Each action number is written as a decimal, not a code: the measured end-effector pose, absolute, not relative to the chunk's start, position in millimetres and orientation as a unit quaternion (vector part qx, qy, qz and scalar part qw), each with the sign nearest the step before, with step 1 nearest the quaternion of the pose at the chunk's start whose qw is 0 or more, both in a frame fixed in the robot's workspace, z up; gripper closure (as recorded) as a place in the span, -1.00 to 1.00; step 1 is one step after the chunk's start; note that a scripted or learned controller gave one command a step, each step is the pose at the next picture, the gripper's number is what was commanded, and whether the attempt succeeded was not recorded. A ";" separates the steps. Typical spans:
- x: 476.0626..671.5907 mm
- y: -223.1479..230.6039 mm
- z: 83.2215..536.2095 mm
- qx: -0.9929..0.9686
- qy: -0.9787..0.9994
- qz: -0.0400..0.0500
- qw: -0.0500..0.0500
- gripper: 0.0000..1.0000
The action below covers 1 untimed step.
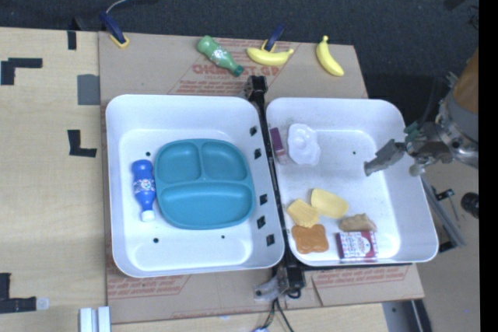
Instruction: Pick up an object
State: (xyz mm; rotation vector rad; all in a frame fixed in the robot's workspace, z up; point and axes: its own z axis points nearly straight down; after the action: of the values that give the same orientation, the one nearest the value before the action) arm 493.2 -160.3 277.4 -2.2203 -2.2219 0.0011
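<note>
Dark carpet surrounds your table point(47, 167), where two white bins sit side by side. Your tool point(387, 159) hangs over the right bin point(385, 117) near its right wall, fingers parted and gripping nothing. Left of the tool lies a crumpled white object point(303, 144); below-left of it are yellow pieces point(329, 203), a toast slice point(310, 238) and a red packet point(357, 246)
</note>
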 end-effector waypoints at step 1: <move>520.5 -103.9 174.5 -0.707 -0.708 0.001 0.001 -1.00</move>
State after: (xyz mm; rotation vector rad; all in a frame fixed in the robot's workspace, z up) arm 520.5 -103.9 174.5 -2.2177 -2.2209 0.0026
